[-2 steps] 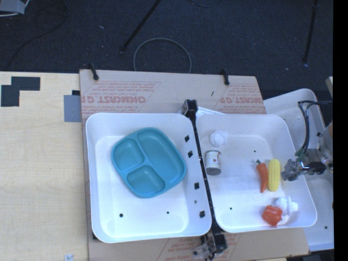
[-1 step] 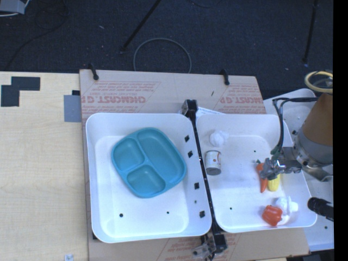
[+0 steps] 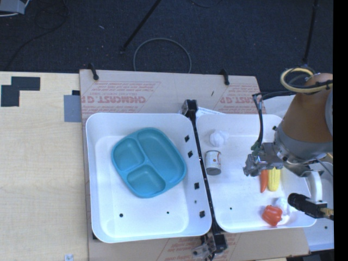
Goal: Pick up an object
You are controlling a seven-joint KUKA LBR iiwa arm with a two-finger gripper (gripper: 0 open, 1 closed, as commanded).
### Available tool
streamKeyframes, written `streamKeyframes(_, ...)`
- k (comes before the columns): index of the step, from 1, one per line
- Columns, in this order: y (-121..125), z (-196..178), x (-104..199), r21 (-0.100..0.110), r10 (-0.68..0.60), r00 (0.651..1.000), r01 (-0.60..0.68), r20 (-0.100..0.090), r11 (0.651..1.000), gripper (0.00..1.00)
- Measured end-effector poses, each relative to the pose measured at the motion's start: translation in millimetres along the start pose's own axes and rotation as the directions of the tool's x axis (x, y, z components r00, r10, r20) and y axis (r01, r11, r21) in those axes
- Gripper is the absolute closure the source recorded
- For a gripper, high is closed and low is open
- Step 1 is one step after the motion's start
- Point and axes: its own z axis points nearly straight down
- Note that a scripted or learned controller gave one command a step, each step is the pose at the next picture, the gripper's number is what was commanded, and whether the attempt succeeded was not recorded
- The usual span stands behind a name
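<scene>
Orange-banded wrist (image 3: 305,113) is seen closest to the lens in the camera view, brought in from the view's right above the right bin (image 3: 239,216). Below it the gripper (image 3: 254,166) is held low over that bin's middle. Open or closed cannot be told from this angle, and no grasp can be confirmed. Likeliest target is judged to be the orange stick (image 3: 263,181), found just beside the gripper, toward the bench front and slightly to the view's right. A yellow stick (image 3: 274,179) is laid against or almost against its far side. Both long axes are run roughly front-to-back in the view, parallel. A short shift frontward is therefore judged to be needed, with the closing line set across the sticks. Both could be caught together. Other candidates are placed further off: a small grey can (image 3: 212,162) toward the divider, a white crumpled piece (image 3: 217,138) behind it, and a red-orange lump (image 3: 272,215) near the front. A blue divided plate (image 3: 148,162) is seated in the left bin (image 3: 98,200), well apart.
</scene>
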Motion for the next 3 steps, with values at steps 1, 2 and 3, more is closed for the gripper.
streamKeyframes(1,10.6,-12.4,58.2,-0.001,-0.001,1.0,0.001,0.0,1.0,1.0)
streamKeyframes(2,15.8,-23.3,110.6,0.0,-0.001,1.0,0.001,0.0,1.0,1.0)
streamKeyframes(3,30.6,-33.2,161.9,-0.002,-0.001,1.0,0.001,0.001,1.0,1.0)
